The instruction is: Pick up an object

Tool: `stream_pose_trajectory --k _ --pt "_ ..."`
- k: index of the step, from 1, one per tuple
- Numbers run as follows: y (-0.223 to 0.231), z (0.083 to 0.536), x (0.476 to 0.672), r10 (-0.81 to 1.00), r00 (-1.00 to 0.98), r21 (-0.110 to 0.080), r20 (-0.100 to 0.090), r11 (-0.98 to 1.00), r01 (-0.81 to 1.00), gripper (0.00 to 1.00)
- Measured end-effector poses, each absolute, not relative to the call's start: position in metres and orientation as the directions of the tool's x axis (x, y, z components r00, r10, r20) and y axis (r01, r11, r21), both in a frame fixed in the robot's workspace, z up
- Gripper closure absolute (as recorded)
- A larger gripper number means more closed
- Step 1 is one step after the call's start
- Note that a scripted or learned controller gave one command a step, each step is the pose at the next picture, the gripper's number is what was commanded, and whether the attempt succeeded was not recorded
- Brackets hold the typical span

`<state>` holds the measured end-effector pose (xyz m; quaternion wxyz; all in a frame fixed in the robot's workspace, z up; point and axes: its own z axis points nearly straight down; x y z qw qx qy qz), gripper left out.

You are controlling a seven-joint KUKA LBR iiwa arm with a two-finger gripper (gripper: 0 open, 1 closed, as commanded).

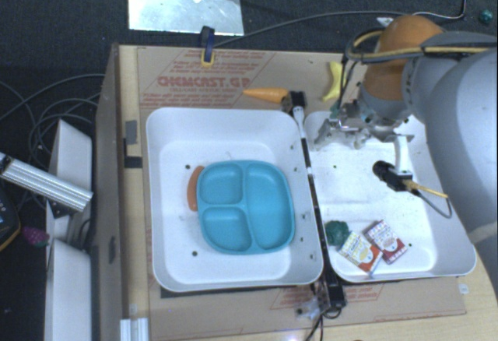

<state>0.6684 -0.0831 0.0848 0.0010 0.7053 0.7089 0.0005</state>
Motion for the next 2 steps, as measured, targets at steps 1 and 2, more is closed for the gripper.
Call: stream_pose_trajectory --k 1,2 --pt "-0.0864 0.0852 0.6692 1.000 -0.003 0.003 -0.001 0.003 1.000 0.00" --pt "-0.0865 0.0852 0.6692 1.000 -0.003 0.003 -0.001 0.003 1.000 0.00"
